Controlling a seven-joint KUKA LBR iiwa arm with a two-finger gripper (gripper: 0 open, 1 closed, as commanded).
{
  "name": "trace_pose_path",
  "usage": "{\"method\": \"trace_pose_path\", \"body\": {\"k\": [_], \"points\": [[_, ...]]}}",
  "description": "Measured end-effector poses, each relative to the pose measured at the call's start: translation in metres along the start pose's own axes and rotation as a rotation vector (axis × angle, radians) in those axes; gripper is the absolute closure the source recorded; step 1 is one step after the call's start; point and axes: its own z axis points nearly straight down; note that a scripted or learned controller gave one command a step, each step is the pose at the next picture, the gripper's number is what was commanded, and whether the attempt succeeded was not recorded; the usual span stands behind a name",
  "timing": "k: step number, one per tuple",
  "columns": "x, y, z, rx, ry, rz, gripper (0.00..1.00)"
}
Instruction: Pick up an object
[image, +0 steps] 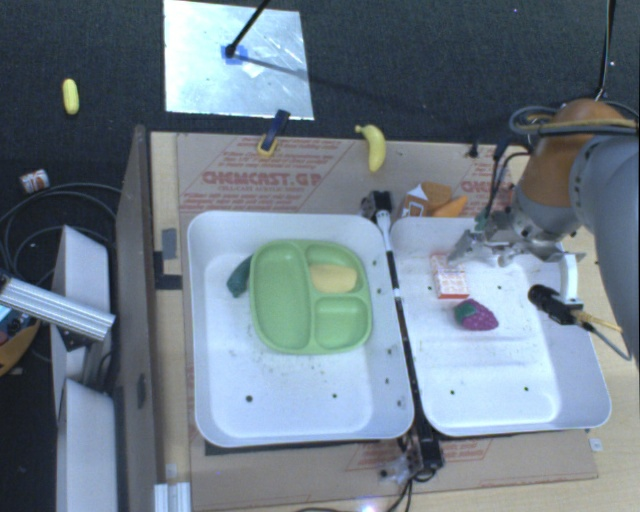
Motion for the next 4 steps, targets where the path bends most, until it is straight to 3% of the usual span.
{"method": "trace_pose_path", "body": {"k": [1, 2, 3, 4], "points": [[-0.001, 0.017, -0.098, 0.005, 0.004, -0.003, 0.00], [0.028, -0.028, 0.007, 0.007, 0.010, 0.004, 0.00], [0.053, -0.066, 0.000, -0.002, 0.003, 0.005, 0.00], [0.032, -0.085, 0.000, -0.003, 0.008, 0.004, 0.00]]}}
